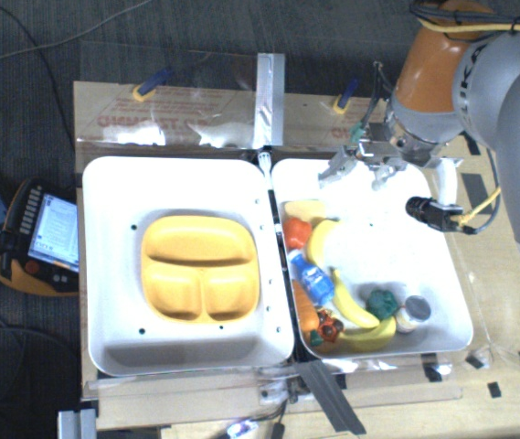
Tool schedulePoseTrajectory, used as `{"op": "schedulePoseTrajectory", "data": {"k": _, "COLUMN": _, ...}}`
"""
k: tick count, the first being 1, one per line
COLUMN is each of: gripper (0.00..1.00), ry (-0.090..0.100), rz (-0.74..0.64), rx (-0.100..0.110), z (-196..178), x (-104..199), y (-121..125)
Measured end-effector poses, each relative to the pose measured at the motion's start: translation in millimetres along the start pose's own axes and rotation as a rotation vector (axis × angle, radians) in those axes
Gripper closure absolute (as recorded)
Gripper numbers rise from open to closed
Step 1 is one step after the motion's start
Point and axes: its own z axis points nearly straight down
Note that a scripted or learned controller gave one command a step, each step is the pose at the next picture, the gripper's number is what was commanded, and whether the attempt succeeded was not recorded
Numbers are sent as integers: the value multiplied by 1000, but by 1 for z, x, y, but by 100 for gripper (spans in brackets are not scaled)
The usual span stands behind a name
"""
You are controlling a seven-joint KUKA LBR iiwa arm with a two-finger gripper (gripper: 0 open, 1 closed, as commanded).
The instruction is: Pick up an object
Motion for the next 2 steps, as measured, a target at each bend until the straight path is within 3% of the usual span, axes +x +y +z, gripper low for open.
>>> {"op": "schedulePoseTrajectory", "data": {"k": 1, "gripper": 100, "ry": 1, "rz": -3, "rx": 2, "z": -8, "x": 1, "y": 0}}
{"op": "schedulePoseTrajectory", "data": {"k": 2, "gripper": 0, "ry": 1, "rz": -3, "rx": 2, "z": -8, "x": 1, "y": 0}}
